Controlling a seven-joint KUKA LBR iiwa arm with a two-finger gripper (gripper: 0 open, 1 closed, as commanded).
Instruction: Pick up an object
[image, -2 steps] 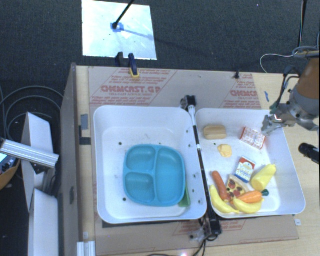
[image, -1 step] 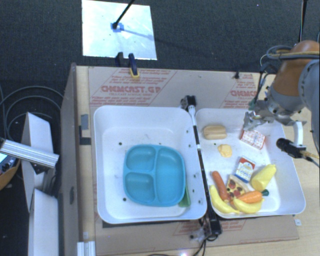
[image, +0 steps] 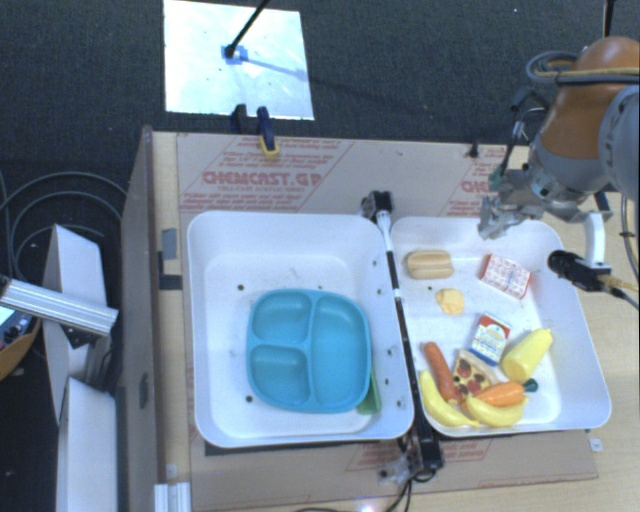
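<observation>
Gripper hangs at the far rim of the right bin, near that bin's back corner, carried by the grey arm with its orange band entering from the right of the camera view. Whether it is apart or together cannot be told at this size and angle, and nothing is seen between its tips. Candidate objects all lie in the right bin: a tan bread roll near the back left, a small yellow piece just in front of it, a red-and-white carton closest to the tool, and a blue-and-red carton toward the middle. Crowded at the front are a yellow bottle-shaped item, a carrot, a pizza slice, an orange piece and a banana, several touching one another. The left bin holds a blue divided tray with something green tucked at its near right edge. Judgement: the pick is at the approach step, with no object yet secured. The next move calls for choosing a target, centring over it and descending; the red-and-white carton or the bread roll stand apart from their neighbours and look the easier choices, while the front cluster risks a fouled grasp.
</observation>
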